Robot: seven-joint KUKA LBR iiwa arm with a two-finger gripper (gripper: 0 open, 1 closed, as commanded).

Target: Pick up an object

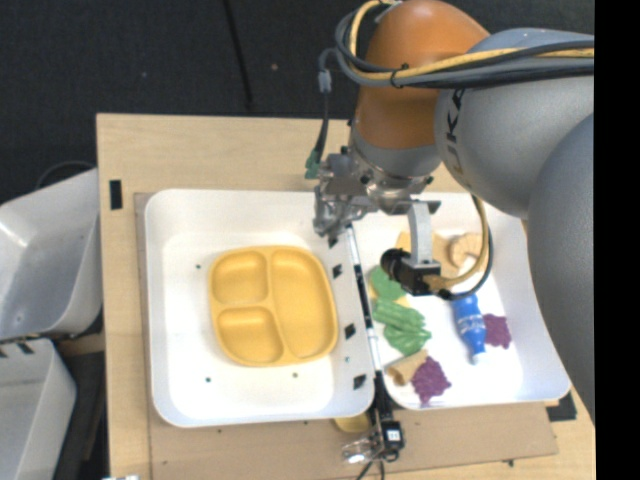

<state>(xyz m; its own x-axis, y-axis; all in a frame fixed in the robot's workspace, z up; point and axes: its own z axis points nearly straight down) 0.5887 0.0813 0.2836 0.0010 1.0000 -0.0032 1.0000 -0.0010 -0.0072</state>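
My gripper [333, 220] hangs over the back end of the divider between the two bins, under the orange wrist band. In the right bin [535, 368] lie a green leafy toy [397, 315], a blue bottle [469, 325], a purple grape bunch [430, 377], a second purple piece [497, 330], and tan pieces [458, 251] partly hidden behind the wrist. Another tan piece [404, 368] lies by the grapes. The gripper stands behind and to the left of the green toy, apart from it. Nothing shows between it and the bin floor.
A yellow three-compartment plate [272, 304] lies in the middle of the left bin [170, 368]. The grey arm covers the back right of the right bin. A small yellow thing [350, 425] sits on the bench below the bins' front edge.
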